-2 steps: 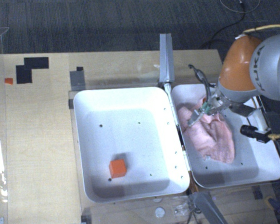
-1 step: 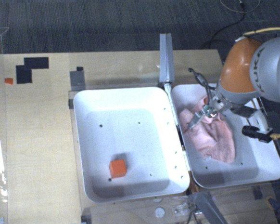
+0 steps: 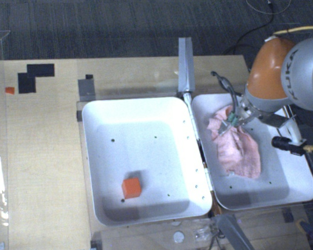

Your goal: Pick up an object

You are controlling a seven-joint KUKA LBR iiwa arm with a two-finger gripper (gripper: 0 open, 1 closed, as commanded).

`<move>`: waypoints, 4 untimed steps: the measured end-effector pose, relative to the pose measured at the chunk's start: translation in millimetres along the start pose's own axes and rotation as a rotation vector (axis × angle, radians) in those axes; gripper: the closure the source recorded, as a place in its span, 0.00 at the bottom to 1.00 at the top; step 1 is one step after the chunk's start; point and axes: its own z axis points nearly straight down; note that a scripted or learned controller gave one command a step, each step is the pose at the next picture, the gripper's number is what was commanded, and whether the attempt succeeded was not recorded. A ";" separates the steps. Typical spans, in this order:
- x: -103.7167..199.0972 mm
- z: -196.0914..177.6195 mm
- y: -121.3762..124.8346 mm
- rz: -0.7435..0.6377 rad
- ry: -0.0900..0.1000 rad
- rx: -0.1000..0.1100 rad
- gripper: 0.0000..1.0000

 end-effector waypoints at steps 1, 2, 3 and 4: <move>-0.1 -0.1 0.0 0.000 0.000 0.000 0.00; -5.2 15.7 14.0 0.041 0.006 0.015 0.00; -5.7 1.6 18.3 0.036 0.000 0.004 1.00; 22.0 -88.4 76.6 0.103 0.009 0.019 1.00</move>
